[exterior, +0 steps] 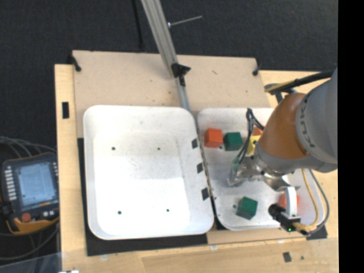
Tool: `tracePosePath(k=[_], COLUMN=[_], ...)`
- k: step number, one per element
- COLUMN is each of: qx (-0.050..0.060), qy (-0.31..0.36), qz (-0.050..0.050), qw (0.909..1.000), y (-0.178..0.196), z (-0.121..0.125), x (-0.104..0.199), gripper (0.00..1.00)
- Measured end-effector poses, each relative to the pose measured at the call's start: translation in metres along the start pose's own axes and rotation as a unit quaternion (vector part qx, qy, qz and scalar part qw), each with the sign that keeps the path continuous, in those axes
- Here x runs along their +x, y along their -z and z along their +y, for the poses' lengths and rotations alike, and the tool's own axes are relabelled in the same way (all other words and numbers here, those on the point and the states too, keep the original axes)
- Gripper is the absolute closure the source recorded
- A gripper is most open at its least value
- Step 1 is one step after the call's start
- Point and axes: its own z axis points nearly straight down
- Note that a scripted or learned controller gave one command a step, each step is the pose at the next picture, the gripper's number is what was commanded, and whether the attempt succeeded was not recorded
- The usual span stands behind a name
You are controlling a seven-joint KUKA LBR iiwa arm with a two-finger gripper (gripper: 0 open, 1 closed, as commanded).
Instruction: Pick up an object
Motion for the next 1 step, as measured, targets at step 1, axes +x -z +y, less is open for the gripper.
tracePosePath(k=[1], qx=[-0.001], qy=[0.006], qz=[0.000], qw=[1.0000], y=[0.0581], z=[0.0120], x=[-0.0017], gripper=[1.00])
